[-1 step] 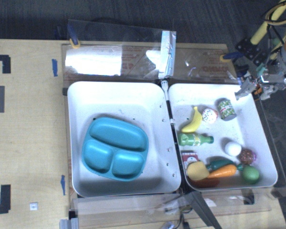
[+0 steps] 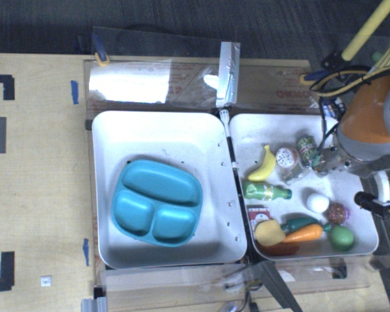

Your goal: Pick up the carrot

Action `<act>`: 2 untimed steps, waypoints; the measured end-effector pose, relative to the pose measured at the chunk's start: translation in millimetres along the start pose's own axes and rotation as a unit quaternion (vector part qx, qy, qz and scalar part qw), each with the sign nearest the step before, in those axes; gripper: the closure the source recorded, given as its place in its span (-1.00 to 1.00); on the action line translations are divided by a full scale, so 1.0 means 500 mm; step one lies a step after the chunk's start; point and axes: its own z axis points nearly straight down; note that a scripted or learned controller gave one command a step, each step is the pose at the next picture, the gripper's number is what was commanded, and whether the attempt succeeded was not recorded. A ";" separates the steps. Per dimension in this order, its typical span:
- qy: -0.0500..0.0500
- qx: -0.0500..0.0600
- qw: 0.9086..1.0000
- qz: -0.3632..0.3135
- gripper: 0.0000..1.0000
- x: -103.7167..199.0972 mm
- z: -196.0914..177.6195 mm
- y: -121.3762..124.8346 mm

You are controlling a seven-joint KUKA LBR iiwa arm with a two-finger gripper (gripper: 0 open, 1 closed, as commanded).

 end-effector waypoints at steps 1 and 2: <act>0.000 -0.001 0.969 -0.248 -1.00 0.103 -0.002 -0.127; -0.003 -0.003 0.979 -0.204 -1.00 0.144 -0.004 -0.164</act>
